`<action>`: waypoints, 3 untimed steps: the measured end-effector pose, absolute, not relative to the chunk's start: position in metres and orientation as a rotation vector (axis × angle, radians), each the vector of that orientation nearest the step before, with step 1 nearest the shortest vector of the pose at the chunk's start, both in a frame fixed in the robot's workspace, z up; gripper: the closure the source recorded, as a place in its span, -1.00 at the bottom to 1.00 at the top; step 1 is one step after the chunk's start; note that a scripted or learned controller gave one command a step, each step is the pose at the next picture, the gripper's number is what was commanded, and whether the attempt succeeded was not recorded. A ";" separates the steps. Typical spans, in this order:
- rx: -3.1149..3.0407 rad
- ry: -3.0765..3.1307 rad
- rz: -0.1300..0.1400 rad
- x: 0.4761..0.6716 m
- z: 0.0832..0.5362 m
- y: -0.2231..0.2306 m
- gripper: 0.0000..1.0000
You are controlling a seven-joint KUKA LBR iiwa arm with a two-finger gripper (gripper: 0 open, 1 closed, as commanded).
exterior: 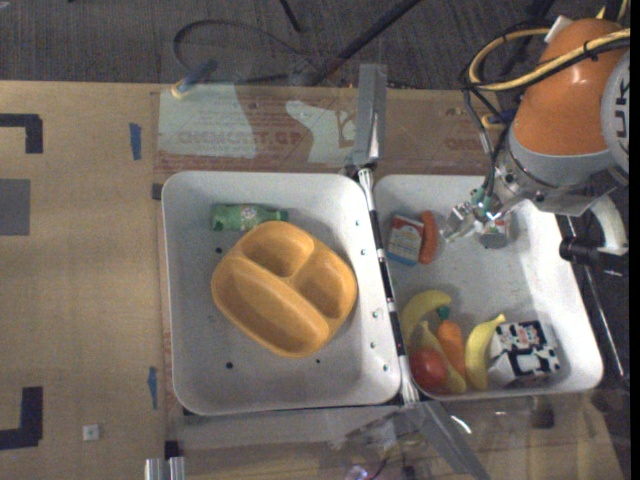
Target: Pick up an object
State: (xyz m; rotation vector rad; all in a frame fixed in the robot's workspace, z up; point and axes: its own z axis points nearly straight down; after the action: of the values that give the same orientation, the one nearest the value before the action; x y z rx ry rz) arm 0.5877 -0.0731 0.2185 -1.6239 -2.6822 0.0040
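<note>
My gripper (472,220) hangs over the back of the right bin (540,298), just right of a small red and white carton (404,239) with an orange-red piece (430,236) leaning on it. Nothing shows between its fingers. At the bin's front lie a yellow banana (424,307), a carrot (450,343), a red apple-like fruit (428,369), a second banana (482,350) and a black and white milk carton (524,350).
The left bin (190,268) holds an orange sectioned plate (284,286) and a green packet (246,216) behind it. A metal divider (380,278) separates the bins. The arm's orange band (572,88) looms over the right bin's back corner.
</note>
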 end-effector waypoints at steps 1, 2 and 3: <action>-1.474 -2.768 0.002 0.564 0.226 -0.134 1.00; -1.624 -2.688 0.002 0.622 0.220 -0.109 1.00; -1.572 -2.721 0.002 0.575 0.260 -0.192 1.00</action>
State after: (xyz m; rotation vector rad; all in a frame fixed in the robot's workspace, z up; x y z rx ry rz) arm 0.5752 -0.1915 0.2602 -1.5719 -2.7209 0.0018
